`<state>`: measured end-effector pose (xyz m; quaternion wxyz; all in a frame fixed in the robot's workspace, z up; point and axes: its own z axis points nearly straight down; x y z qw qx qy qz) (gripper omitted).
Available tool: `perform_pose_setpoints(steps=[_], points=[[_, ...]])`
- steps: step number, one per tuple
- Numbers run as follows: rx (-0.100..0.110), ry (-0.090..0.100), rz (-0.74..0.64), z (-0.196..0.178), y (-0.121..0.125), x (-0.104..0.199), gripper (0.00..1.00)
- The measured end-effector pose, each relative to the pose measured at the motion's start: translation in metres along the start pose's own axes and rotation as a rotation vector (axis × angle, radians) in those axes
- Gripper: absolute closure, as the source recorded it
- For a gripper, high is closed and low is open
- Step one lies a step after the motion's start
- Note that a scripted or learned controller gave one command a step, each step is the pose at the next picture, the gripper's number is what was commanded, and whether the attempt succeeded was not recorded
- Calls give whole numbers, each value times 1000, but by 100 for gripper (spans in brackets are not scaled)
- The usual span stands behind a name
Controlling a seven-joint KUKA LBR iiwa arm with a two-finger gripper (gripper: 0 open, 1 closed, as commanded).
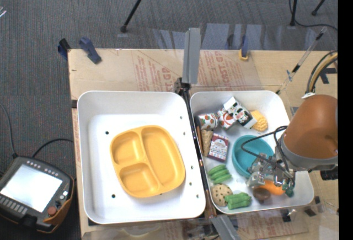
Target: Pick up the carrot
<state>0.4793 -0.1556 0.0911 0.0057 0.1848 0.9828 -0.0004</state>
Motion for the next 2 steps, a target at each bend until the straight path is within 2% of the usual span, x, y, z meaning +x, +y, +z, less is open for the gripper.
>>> perform_pose_setpoints(steps=[1,2], points=[[-1,-4,-4,-10,1,-2,100],[0,9,-159,-81,-50,-30,100]])
